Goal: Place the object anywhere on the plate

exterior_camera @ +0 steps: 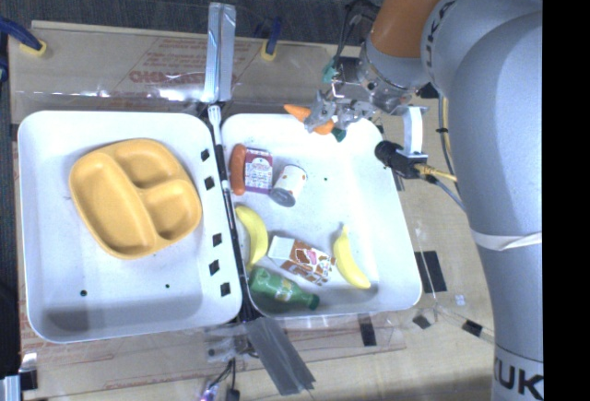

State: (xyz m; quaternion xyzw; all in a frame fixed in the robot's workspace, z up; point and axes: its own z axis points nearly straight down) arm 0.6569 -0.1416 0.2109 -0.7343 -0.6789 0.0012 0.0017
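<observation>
The table is pale wood with two white bins side by side on it. Your left bin (37, 298) holds the yellow plate (135, 196), a three-compartment dish lying toward that bin's far left. Your right bin (392, 233) carries the clutter: a sausage (239, 169) and a packet (258, 171) near its far left, a small can (289, 184) beside them, two bananas (253, 234) (349, 261), a carton (301, 261) and a green bottle (283, 290) along the near edge.

The gripper (334, 116) hangs over the far edge of the right bin. An orange thing, probably a carrot (300, 112), sits at the jaws there, its tip sticking out toward the left. You cannot tell from this angle whether the jaws are clamped on it or merely beside it, so do not count it as held.

If that carrot is your object, expect it to be light, stiff and smooth, a tapered toy likely to slide or pivot. Take it across the thicker middle, not the tip. The plate is well apart, across the divider.
</observation>
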